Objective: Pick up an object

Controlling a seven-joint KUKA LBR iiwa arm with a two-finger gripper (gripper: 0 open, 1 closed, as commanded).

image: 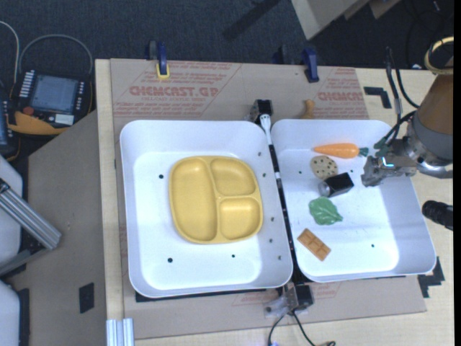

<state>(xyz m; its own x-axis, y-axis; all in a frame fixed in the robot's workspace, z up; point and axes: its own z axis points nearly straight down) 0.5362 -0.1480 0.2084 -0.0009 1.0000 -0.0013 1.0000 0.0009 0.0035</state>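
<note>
Orange carrot point(336, 150) lying left-right, green tip toward claw point(374, 170) just beside; claw's spread unclear.

Arm point(439, 114) gets chopped off by the right edge, so only the wrist end shows. Gripper point(376, 170) is tiny and blurry, fingertips are a smear tbh. Small dark thing point(337, 185) by the cookie point(324, 166), maybe a can? Too small to tell.

Bench point(115, 193) with two white bins point(144, 164)
</note>
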